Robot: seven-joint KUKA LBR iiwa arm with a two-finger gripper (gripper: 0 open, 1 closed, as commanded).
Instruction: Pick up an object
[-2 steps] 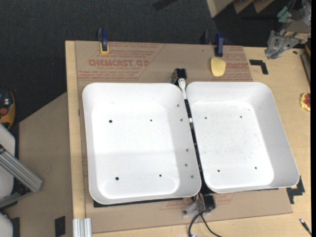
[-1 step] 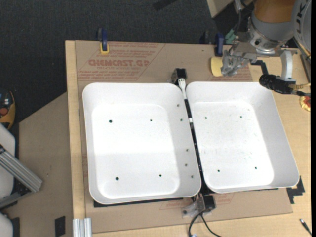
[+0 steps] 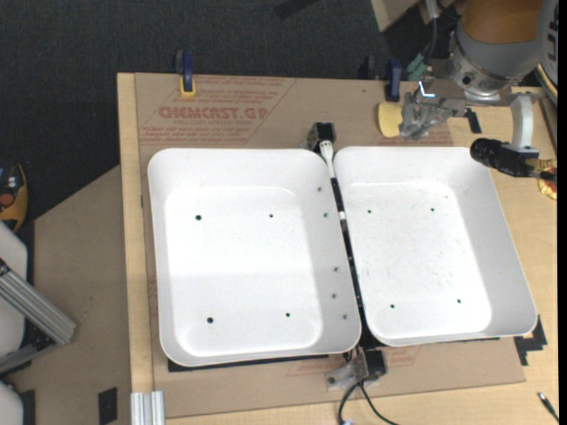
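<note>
A small pale yellow object (image 3: pixel 388 119) lies on the brown board just behind the right bin's far rim. My gripper (image 3: pixel 422 124) hangs beside it on its right, above the board and outside both bins. I cannot tell whether the gripper touches the object. The grey arm with its orange band (image 3: pixel 500 11) comes down from the top right corner. The left bin (image 3: pixel 168 237) and the right bin (image 3: pixel 505 228) show white floors with a few small dark dots.
A black bracket (image 3: pixel 321 135) sits between the bins at the back, and a clamp with a cable (image 3: pixel 363 368) at the front. A blue and yellow clamp (image 3: pixel 186 71) holds the board's far edge. A black part (image 3: pixel 500 155) juts out by the right bin's far corner.
</note>
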